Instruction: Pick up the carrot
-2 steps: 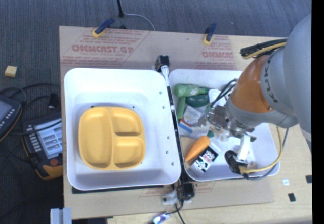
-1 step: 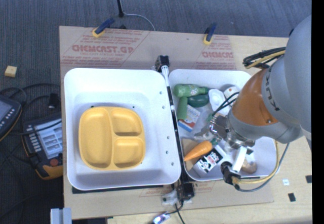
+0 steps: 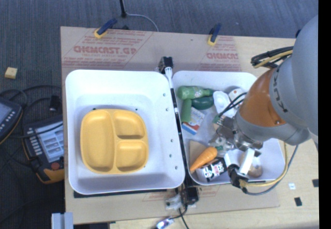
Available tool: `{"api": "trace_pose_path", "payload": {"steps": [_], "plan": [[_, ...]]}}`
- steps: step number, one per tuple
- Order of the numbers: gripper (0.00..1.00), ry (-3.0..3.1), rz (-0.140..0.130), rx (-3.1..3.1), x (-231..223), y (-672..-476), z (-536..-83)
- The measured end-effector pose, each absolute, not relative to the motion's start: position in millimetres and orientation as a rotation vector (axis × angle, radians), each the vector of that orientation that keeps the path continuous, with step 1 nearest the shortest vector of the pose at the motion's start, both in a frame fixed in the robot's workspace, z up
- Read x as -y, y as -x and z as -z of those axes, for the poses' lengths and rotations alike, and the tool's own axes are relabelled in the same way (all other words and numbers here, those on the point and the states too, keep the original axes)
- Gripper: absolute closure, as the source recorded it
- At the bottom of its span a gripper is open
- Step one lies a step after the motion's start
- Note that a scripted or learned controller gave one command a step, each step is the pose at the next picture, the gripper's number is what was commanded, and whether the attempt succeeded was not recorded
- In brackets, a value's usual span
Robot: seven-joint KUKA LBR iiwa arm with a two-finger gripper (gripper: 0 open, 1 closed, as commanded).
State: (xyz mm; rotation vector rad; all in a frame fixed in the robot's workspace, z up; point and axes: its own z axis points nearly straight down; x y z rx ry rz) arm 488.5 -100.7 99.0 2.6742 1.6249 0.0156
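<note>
- Your target, the small orange tapered carrot [image 3: 203, 157], lies tilted in the front-left part of the right-hand shallow white bin [image 3: 269, 79], thick end up and to the right, tip pointing toward the bin's front-left corner.
- The two-finger gripper [image 3: 243, 167] hangs low in that same bin, just right of the carrot; nothing shows between its fingers, and I cannot tell whether they are spread or together, because the wrist and cables cover them.
- Likely failure: the gripper sits beside the carrot and not over it, so a straight descent would probably close on clutter or on the bin floor.
- The carrot's slope and rounded skin could let it roll or squirt out if the fingers close across its narrow end.
- A small black-and-white object [image 3: 212, 170] lies touching or just under the carrot's lower side; it could be pinched together with the carrot.
- A green plastic bottle-shaped item [image 3: 196, 92], pale wrappers and a red-and-white packet [image 3: 190, 127] crowd the back of the bin, well behind the carrot.
- The bin's dividing wall stands near the carrot's tip, leaving little room for a finger there.
- The left white bin [image 3: 103, 79] holds a yellow three-compartment tray [image 3: 114, 140], well apart from the work.
</note>
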Motion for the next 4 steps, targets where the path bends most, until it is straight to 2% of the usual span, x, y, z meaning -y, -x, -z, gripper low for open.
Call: {"api": "trace_pose_path", "payload": {"steps": [1, 2, 3, 4], "plan": [[1.00, -2.840, -0.014, -1.327, 96, -486.9, -89], [0.00, -2.840, -0.013, -1.328, 95, -487.1, -88], [0.00, -2.949, 0.004, -1.087, 12, -483.3, -184], [0.00, -3.028, 0.007, -0.841, 95, -541.6, -114]]}}
